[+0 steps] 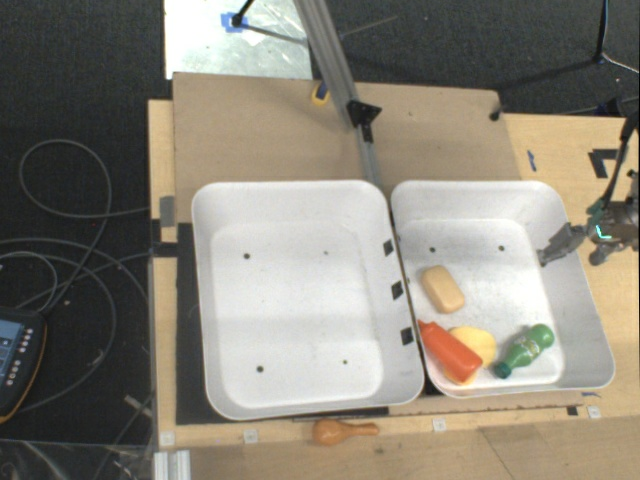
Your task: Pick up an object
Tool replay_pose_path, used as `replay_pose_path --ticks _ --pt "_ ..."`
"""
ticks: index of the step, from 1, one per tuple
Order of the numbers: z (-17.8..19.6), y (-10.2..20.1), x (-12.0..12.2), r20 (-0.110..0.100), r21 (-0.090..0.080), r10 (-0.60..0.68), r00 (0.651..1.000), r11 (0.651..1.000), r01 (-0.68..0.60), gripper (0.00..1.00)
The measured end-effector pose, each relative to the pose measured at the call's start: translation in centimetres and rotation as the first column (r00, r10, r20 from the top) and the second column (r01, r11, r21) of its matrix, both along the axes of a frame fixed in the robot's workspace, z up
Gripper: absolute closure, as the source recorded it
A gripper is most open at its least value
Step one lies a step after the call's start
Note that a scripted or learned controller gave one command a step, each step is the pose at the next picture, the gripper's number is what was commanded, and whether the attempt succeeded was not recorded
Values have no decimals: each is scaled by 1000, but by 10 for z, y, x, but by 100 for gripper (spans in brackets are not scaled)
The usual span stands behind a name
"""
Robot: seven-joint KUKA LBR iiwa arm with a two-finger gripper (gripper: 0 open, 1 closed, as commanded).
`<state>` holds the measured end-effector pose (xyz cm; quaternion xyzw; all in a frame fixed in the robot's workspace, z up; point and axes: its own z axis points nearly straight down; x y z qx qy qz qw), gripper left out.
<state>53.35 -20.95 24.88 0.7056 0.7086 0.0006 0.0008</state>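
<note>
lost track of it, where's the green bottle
The green bottle lies in the right bin's near right corner, beside the yellow thing.

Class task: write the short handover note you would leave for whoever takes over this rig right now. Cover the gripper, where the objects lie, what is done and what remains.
Gripper: at the right edge of the right bin, above its rim, holding nothing that can be seen.
Objects, all in the right bin: tan block near the middle; orange-red carrot-like toy, yellow piece and green bottle along the front. The carrot toy and yellow piece touch.
An orange-brown toy lies on the bench in front of the left bin.
Done: no pick yet.
Left: lower onto one object, grasp and lift.
</note>
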Motion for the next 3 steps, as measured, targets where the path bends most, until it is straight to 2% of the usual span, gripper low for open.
replay_pose_path --ticks 3 --pt "-126 -5 -4 -4 1 -4 1000 1000 4 0"
